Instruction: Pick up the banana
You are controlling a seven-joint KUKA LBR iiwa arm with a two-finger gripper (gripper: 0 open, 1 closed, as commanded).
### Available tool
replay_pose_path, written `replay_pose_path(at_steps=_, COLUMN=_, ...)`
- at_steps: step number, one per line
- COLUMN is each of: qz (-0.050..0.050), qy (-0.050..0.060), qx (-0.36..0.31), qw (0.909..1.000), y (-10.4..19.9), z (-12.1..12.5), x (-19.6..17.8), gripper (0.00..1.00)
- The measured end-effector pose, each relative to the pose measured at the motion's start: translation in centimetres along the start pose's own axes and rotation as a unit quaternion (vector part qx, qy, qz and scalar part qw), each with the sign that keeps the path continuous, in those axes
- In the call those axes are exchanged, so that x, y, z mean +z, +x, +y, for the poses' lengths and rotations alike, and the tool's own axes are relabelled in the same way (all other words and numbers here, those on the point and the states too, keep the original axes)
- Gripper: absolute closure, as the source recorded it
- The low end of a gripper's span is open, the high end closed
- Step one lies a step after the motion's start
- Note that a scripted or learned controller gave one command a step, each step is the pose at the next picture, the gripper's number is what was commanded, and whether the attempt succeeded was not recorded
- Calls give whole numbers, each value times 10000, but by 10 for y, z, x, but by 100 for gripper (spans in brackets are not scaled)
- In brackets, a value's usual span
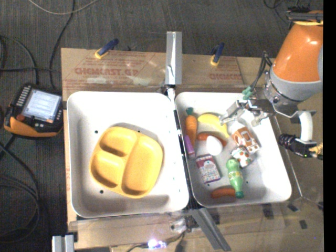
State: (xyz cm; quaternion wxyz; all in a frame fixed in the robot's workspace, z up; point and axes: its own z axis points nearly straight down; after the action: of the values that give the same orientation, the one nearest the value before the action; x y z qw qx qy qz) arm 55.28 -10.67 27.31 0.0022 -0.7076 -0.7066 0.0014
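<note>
Banana near right bin's back edge, long axis seemingly left-right, right end under claw; claw's spread or pinch unclear

A robotics lab: teach pendant, loose cables, clamped bench.

The yellow banana lies flat in the right bin, near its back, beside a carrot.
</note>
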Motion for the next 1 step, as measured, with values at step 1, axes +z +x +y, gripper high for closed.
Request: replay_pose_path(at_steps=1, qz=2, qy=3, qx=-754, qw=9972, y=-17, z=27, x=100, gripper=0)
